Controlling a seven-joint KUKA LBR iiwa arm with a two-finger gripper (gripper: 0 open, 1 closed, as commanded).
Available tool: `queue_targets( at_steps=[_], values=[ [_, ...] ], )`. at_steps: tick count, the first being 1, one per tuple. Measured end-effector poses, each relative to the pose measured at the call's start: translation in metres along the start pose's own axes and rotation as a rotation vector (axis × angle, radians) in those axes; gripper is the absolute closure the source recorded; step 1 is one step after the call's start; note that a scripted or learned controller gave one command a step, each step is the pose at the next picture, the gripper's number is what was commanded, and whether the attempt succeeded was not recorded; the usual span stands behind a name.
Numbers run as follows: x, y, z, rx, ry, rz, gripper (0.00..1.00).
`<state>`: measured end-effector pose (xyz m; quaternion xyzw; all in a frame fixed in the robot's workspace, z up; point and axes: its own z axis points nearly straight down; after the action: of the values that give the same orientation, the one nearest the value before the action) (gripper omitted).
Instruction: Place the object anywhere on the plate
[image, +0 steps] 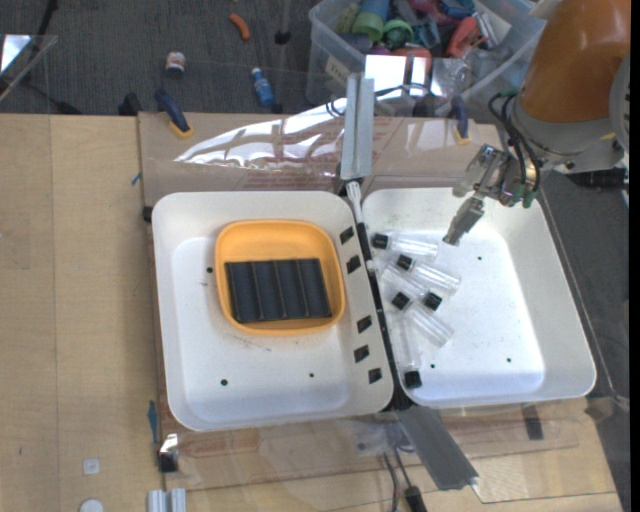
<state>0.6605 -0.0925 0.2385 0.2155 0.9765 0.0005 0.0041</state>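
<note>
You see the orange plate in the left bin bearing only a dark ribbed block. The clear tubes lie in the right bin, below the gripper; I cannot tell its state, so the placing looks undone.

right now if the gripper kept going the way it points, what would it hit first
Likely the clear tubes in the right bin. The gripper slants down-left toward that pile, just short of it, though depth is unclear from this view.

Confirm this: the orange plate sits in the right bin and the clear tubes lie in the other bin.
Wrong on one point: the camera view shows the plate in the left bin, not the right. The tubes do lie in the other bin, the right one.
</note>
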Motion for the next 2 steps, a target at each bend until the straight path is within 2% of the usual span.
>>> queue_targets(
  at_steps=[1,2],
  values=[
    [-0.002,0.001,-0.012,-0.004,-0.008,0.0,1.0],
    [-0.004,-0.034,-0.145,0.0,-0.001,-0.038,1.0]
  ],
)
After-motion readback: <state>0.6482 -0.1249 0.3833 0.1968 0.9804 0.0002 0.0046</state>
